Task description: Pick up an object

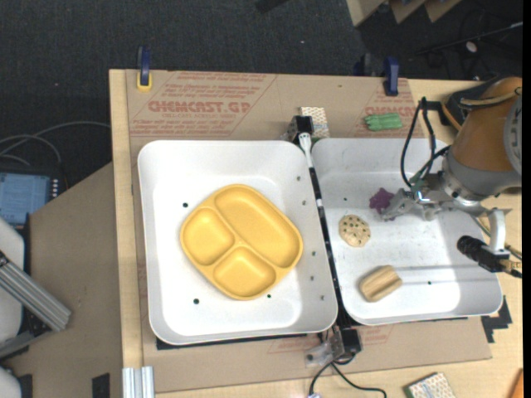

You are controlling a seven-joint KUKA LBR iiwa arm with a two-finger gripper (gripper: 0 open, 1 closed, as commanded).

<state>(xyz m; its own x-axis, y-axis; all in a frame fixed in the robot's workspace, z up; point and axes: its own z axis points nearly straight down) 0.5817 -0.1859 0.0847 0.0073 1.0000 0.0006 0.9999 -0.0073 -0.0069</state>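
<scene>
Tan block [380, 283] and cookie [355, 230] in right bin [465, 301], yellow divided plate [241, 240] in left bin [158, 222], tool [408, 203] state unclear.

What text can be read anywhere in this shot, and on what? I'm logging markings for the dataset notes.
"CHEMCAST GP", large red print on the brown protective sheet behind the left bin.
A partial repeat of the same red print behind the right bin: too cut off to read.
Smaller red lines above both: too blurred to read.

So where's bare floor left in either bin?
Left bin: a band around the yellow tray, widest along the top and left. Right bin: the near-left corner and the strip right of the bun. Crowded between cookie, purple piece and claw.
</scene>
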